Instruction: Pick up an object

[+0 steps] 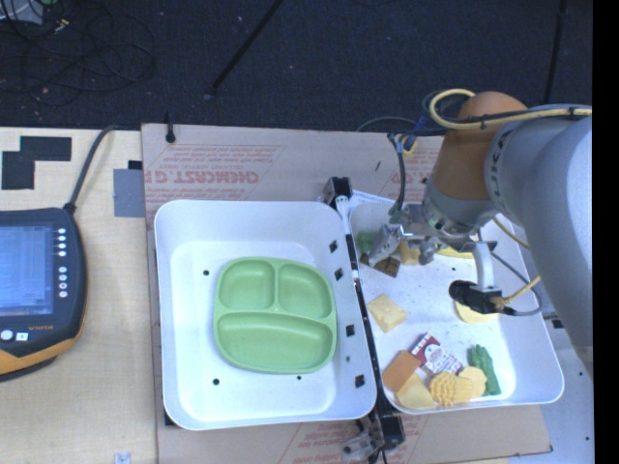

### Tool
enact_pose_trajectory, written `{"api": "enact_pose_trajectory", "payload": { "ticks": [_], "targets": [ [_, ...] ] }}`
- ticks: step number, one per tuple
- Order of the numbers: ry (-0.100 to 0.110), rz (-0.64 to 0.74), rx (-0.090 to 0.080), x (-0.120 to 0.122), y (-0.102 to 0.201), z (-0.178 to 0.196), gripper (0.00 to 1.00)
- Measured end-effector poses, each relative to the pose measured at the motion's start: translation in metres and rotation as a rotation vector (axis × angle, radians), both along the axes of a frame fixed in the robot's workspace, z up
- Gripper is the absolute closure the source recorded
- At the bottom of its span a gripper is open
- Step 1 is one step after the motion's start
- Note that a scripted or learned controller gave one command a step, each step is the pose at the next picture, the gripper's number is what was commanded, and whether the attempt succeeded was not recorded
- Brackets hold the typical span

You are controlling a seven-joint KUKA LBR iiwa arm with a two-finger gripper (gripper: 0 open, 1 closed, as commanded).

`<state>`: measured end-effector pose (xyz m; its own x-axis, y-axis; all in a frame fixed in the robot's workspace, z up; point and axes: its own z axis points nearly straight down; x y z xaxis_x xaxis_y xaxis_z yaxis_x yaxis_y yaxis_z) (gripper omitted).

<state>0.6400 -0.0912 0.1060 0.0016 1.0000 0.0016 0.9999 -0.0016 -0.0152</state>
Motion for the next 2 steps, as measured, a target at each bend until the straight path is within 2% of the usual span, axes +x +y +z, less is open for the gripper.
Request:
{"api": "enact_pose_trajectory", "payload": {
  "ticks": [1, 2],
  "targets": [
    [-0.018, 0.002, -0.006, 0.006, 0.005, -0.015, 0.00],
    [-0.020, 0.002, -0.007, 0.007, 0.004, -0.002, 1.00]
  ]
}}
